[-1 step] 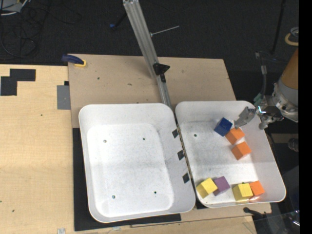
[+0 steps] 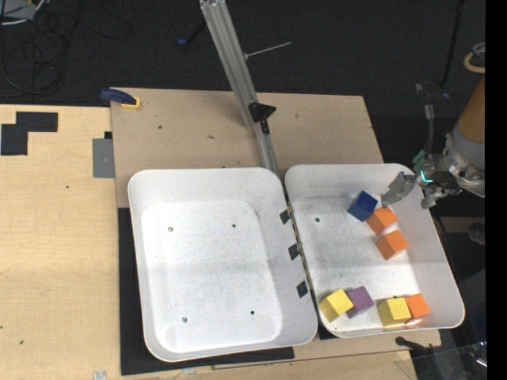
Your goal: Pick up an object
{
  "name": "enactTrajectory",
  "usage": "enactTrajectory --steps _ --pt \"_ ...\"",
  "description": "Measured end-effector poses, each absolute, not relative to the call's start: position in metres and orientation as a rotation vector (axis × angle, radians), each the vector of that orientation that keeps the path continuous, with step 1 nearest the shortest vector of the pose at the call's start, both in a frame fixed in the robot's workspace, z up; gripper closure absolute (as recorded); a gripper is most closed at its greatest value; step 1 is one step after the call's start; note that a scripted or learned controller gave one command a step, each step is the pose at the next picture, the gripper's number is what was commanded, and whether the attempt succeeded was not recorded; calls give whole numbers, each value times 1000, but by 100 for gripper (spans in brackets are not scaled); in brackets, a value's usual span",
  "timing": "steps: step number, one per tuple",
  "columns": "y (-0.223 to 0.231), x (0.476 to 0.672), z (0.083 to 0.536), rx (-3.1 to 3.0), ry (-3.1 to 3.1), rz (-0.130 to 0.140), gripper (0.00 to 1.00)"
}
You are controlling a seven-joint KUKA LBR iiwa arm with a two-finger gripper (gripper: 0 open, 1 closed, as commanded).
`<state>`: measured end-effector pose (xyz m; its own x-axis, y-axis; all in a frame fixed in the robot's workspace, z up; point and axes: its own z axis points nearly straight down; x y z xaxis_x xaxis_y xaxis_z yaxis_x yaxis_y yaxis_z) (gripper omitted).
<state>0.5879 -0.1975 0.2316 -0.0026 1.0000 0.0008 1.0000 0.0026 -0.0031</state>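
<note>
Small blue cube [image 2: 363,206] in right white plastic bin [image 2: 444,271], touching small orange cube [image 2: 382,218]. End effector [image 2: 415,185] poised at bin's far right rim, just beside blue cube, holding nothing; finger state unclear.

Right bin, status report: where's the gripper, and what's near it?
Gripper over right bin's far edge, nothing seen between fingers. Blue block and orange block just beside it, touching each other. Nothing blocking.
</note>
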Motion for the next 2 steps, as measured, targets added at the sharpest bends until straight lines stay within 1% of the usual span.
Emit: enactTrajectory --steps 1,2 --pt "-199 585 167 -2216 -2215 7 0" --pt "-195 586 127 -2223 -2225 0 0"
